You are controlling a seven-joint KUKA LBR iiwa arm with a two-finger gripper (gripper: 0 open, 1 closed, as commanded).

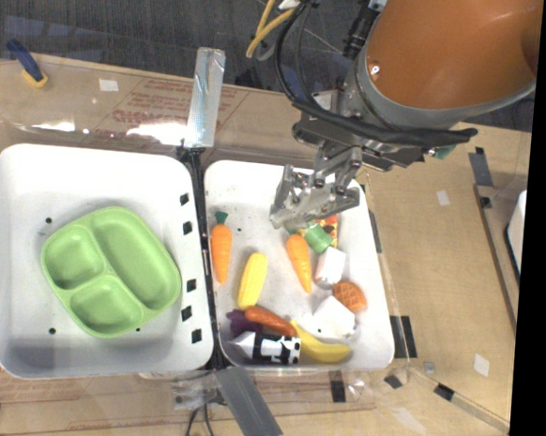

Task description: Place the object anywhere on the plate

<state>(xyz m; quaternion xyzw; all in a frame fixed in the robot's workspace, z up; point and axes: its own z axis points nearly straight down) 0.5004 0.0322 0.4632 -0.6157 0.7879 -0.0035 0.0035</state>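
Orange wrist band (447, 38) fills upper right, jaws (304, 210) hang over right bin's (380, 296) toy pile by the carrot (299, 261), spread or pinched I cannot tell; green plate (109, 270) waits centre-left in left bin (22, 183).

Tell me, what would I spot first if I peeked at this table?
Probably the big arm with its orange band at the top right, its gripper hanging over the right bin. That bin holds bright toy food: two carrots, a yellow corn cob, a banana. In the left bin sits a green plate with three sections.
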